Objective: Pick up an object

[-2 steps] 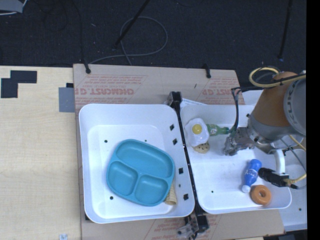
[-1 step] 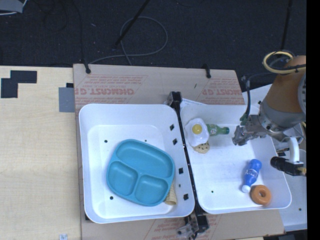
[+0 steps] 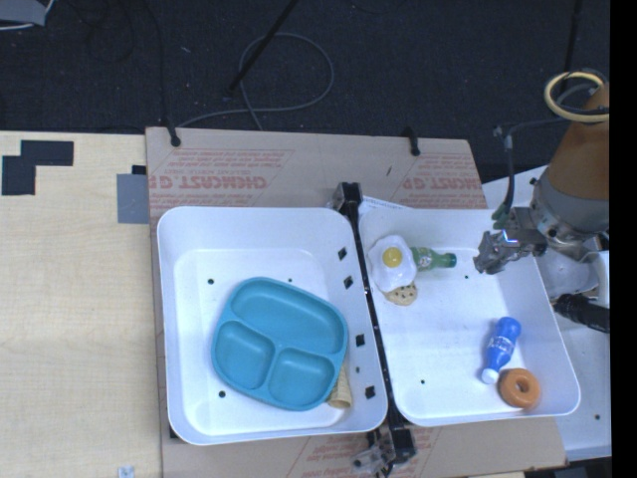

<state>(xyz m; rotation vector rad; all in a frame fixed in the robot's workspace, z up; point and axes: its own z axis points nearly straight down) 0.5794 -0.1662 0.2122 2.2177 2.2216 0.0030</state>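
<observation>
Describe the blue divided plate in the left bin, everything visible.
The blue divided plate is a rounded-rectangle tray, matte plastic by its look, with one long compartment and two smaller ones. It lies flat and right way up on the floor of the left bin, turned at a slant to the walls, and nothing lies in it. Its lower right corner overlaps a tan cone-like item that pokes out beneath it. It lies far from the gripper.

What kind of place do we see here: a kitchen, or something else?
Most likely a robot lab bench, not a kitchen. Two white bins sit on cardboard, holding toy-like food such as a fried egg and a donut. Loose cables lie on the dark floor behind.
</observation>
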